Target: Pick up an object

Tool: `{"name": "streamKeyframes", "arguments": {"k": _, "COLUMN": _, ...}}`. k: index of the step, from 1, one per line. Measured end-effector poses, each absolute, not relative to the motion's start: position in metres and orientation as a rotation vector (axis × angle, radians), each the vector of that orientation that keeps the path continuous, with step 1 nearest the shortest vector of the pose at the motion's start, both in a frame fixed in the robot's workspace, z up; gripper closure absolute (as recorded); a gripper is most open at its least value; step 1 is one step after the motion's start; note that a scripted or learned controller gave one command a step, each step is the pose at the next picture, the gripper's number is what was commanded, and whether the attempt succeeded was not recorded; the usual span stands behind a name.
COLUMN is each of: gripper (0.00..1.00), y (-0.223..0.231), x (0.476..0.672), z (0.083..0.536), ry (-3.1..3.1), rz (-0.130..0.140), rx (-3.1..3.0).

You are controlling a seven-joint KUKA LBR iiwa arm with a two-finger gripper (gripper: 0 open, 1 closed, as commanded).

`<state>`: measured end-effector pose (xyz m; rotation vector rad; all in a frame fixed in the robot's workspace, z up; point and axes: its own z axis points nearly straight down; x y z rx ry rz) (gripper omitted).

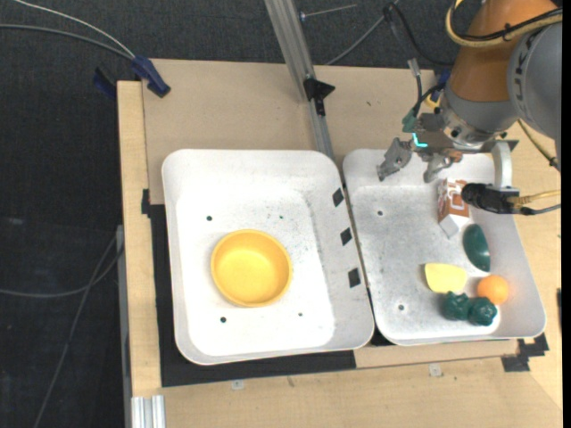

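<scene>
a dark green toy (469, 308) lies at the right bin's (393, 239) five o'clock corner beside an orange ball (492, 289), a yellow wedge (443, 277) and a green oval (476, 246) pointing twelve-to-six, while the gripper (413, 160) hangs spread open, holding nothing, at twelve o'clock.

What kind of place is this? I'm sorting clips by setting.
Probably a robotics lab grasping bench: a plywood table bears two white bins, one with a yellow bowl, the other with small toy items, under a grey-and-orange arm's gripper, with loose cables around.
</scene>
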<state>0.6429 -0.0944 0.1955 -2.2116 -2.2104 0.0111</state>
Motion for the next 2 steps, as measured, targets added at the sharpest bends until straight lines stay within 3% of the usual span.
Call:
{"name": "streamKeyframes", "arguments": {"k": 1, "gripper": 0.0, "y": -0.094, "x": 0.644, "z": 0.199, "ry": -2.214, "rz": 0.005, "rx": -2.214}}
{"name": "streamKeyframes", "arguments": {"k": 2, "gripper": 0.0, "y": -0.097, "x": 0.649, "z": 0.154, "ry": -2.211, "rz": 0.012, "rx": -2.213}}
